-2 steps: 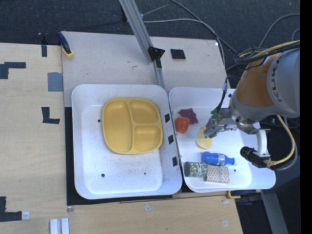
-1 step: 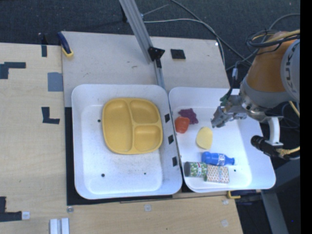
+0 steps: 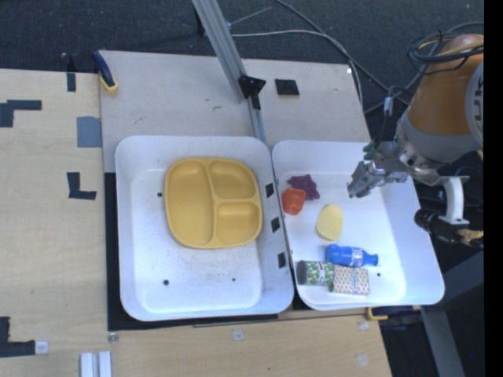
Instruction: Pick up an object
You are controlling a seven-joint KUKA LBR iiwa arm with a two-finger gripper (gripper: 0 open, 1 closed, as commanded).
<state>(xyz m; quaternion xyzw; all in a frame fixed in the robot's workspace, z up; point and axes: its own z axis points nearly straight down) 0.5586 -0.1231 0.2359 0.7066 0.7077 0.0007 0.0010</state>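
Note:
The right bin holds several small objects: a purple grape bunch, an orange-red tomato-like piece, a yellow lemon-shaped piece, a blue bottle lying on its side, and a green-and-white packet at the front. My gripper hangs over the upper right part of this bin, to the right of the grape bunch and above the yellow piece. Nothing shows between its fingers.
The left bin carries a yellow divided plate. A metal pole slants down to the divider between the bins. A blue-and-yellow clamp sits at the bench's back left. Cables run across the dark floor behind.

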